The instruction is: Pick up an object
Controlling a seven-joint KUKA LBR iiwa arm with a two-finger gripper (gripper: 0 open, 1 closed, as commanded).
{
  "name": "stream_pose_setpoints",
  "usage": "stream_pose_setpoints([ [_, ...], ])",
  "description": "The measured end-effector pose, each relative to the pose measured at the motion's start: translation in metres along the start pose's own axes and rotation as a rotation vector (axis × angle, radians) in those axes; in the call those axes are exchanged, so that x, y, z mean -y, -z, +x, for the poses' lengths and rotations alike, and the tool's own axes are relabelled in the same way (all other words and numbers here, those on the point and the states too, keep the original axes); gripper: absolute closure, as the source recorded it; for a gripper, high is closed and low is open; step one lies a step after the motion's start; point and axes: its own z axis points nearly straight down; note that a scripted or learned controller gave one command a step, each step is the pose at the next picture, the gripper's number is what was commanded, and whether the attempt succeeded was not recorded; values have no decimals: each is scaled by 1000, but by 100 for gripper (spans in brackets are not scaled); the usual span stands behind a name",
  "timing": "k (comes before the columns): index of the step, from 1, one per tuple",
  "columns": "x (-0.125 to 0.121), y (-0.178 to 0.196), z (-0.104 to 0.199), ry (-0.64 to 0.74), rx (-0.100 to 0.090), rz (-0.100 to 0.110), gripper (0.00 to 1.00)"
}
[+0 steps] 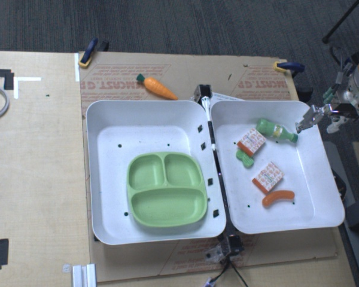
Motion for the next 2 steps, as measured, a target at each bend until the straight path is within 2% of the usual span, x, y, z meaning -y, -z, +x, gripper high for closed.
stream_pose_setpoints([
  [1, 22, -68, 55, -168, -1, 1, 0],
  [2, 20, -128, 120, -266, 0, 0, 0],
])
